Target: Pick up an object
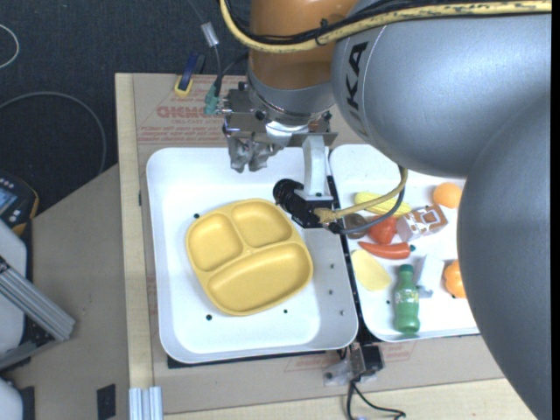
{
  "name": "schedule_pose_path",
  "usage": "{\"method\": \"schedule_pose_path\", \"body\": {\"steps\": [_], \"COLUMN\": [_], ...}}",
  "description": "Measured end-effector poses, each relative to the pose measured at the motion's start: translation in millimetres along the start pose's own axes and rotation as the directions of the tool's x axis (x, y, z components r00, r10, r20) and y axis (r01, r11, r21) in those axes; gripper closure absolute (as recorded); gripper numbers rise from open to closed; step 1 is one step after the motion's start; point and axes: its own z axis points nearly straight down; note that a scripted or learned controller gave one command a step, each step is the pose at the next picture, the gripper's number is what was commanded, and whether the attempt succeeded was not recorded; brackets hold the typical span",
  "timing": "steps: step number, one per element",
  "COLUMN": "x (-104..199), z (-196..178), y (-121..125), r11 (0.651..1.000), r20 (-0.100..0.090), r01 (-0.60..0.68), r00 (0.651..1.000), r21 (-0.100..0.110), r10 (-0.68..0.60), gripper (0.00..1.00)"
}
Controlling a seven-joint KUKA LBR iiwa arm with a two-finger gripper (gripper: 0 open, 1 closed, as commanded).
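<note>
Near edge: green bottle (406,299), red pepper (385,249), banana (378,202) and oranges (447,194) crowd the right bin (372,322), while the yellow tray (249,256) lies alone in the left bin (166,234), nothing picked yet. Jaws (249,157) hang narrow and empty over the left bin's far edge, apart from the tray; a grab there likely closes on air or skids off the tray's shallow rim. Beyond: wood tabletop (140,121), dark floor (61,42), cables.

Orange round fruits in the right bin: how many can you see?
2. One orange fruit lies at the right bin's far side beside the arm; the other orange fruit sits nearer the front. The arm covers part of that bin, so more may be hidden.
</note>
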Motion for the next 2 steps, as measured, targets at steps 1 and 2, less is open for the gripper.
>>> {"method": "schedule_pose_path", "body": {"steps": [1,2], "x": [15.8,12.9], "z": [6.4,-40.3], "y": [-36.3,-97.1], "r11": [1.0,1.0], "r20": [0.005,0.002], "r01": [-0.003,-0.003], "r00": [1.0,1.0], "r21": [0.01,0.006], "r10": [0.003,0.003], "gripper": [1.0,1.0]}}
